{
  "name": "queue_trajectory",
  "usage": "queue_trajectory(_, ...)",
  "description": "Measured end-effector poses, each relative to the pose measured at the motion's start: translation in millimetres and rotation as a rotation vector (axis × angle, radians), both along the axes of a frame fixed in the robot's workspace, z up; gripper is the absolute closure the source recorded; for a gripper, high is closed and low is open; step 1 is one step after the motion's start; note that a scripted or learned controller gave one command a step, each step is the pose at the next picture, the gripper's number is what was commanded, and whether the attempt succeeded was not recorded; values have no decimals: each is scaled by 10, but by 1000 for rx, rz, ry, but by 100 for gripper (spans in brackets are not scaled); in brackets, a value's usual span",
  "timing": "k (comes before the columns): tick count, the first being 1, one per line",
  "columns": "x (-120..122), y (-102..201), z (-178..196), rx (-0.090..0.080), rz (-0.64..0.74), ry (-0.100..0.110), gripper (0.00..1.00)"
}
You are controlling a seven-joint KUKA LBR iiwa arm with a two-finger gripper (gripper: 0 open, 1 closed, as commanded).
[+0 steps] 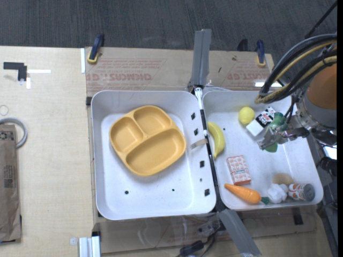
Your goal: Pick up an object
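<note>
Carrot [242,192] nearest; end effector [270,138] low over green item [271,146] — grip state unclear; next, closing and lifting.

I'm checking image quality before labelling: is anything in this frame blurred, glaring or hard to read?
In the camera view the light is even, with soft shadows and no strong glare on the white bins; the yellow plate, banana and carrot are sharp; the gripper is a cluttered, slightly smeared patch, so its tip is hard to read.
</note>
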State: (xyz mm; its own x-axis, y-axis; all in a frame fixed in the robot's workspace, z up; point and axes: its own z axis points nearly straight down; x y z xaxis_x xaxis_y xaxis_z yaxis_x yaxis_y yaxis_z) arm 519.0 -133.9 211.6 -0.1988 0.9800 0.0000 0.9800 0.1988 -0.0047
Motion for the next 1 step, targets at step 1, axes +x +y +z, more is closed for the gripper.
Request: queue_trajectory(1,361,481,54,-1,-117,1,100)
